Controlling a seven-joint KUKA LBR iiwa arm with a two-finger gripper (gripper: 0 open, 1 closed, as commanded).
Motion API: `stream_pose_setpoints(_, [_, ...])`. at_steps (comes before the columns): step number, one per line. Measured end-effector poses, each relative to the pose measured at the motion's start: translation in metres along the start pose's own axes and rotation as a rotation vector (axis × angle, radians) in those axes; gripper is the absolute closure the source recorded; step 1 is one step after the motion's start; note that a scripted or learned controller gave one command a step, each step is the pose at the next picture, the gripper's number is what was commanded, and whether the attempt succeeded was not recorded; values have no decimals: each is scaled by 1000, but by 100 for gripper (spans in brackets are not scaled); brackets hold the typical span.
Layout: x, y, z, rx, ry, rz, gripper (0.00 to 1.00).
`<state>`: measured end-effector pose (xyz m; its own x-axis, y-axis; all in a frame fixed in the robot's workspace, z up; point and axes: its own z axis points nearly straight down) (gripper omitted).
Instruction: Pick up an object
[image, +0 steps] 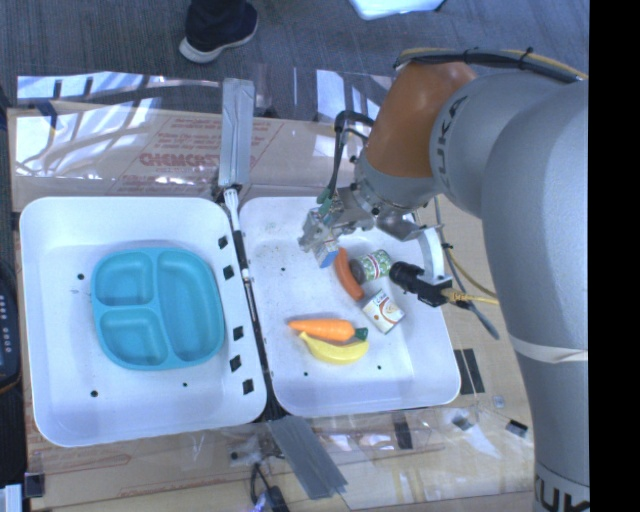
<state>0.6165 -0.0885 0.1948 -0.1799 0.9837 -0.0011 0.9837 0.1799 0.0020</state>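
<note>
- The metal pincer (322, 236) hangs low over the right white plastic bin (290, 385), near its upper middle; whether it is clenched, I cannot tell.
- A slim orange sausage-shaped toy (348, 275) lies just below-right of the pincer, beside a small green-labelled can (376, 265).

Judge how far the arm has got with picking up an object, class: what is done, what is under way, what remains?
Done: the arm has reached into the right bin, and the gripper sits low near its back, just above the sausage. In hand: nothing can be seen lifted; the carrot, banana, can and carton all lie on the bin floor. Left: grasp one object and raise it. The blue tray lies in the left bin.
</note>
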Motion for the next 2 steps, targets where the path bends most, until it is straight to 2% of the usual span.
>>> stream_pose_setpoints(1, [-15,38,-28,3,1,34,100])
stream_pose_setpoints(2, [-17,-49,-27,7,2,-7,100])
